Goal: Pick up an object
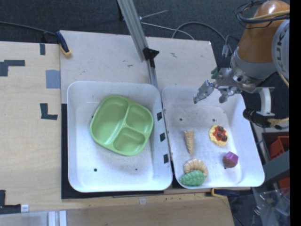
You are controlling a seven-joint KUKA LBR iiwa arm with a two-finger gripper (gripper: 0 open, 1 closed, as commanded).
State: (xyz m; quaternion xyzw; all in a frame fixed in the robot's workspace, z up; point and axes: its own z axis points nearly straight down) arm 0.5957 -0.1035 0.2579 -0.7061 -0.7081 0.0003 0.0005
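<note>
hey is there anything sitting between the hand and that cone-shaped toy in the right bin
Nothing visible. The hand hangs open over the far end of the right bin, and only bare bin floor lies between it and the cone. The tart sits off to the cone's right, apart from it.

Right bin: tan ridged cone (189, 141) lying flat; round yellow tart with red topping (218, 135); purple chunk (230, 160); beige croissant (195, 165) touching green knobbly piece (193, 178).

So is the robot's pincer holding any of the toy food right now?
No, nothing is held. The pincer hangs open over the far end of the right bin, apart from the cone and the little tart.
</note>
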